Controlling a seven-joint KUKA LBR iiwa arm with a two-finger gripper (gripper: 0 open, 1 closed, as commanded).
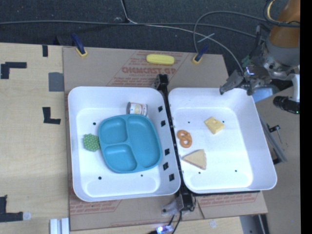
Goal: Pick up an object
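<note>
So the arm is parked up at about 2 o'clock, off the far right corner of the right bin [253,130], and nothing's been grabbed yet, looks to me like the approach step before any descent. The gripper [237,83] hangs just over that bin's top right rim, and you can see dark fingers [228,87] splayed out a bit toward the left with nothing between them, so I'd call it spread and empty, though honestly it's a dark clump and the exact gap is hard to read. Candidates in the right bin: a yellow cheese-like block [214,125] around 1 o'clock from bin centre, a pretzel [184,138] over at 9 o'clock near the divider, and a tan wedge [196,159] at roughly 7 o'clock. The cheese block is nearest the gripper, so my guess is the next move needs a short swing toward 8 o'clock and then a drop straight down with the fingers lined up across it. The left bin [78,130] has a blue divided plate [130,144], a small can [137,108] lying at its 12 o'clock edge, and a green bumpy thing [90,142] touching its 9 o'clock side. There's also a yellow item [160,59] on the cardboard outside the bins. The arm's upper part is cut off at the frame edge.
</note>
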